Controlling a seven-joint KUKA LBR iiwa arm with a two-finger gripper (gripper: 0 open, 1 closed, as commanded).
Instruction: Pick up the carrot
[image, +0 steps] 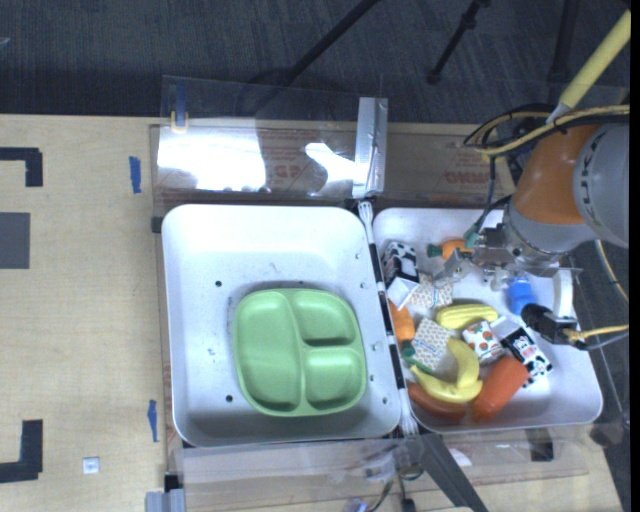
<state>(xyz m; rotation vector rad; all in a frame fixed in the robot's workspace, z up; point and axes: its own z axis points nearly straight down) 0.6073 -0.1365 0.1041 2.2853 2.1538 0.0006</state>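
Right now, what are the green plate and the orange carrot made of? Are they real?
The green plate looks like matte moulded plastic: one even colour, soft rounded dividers, hardly any shine. The carrot looks like a plastic toy, smooth and evenly orange with a slight sheen, though the view is too coarse to be sure. The white bin under the plate seems smooth plastic too.

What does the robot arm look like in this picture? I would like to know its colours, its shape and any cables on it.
The arm is a thick, rounded grey body with a broad orange band above the wrist. Yellow and black cables loop around its upper part. The gripper at its end is a smaller block of grey metal with dark parts.
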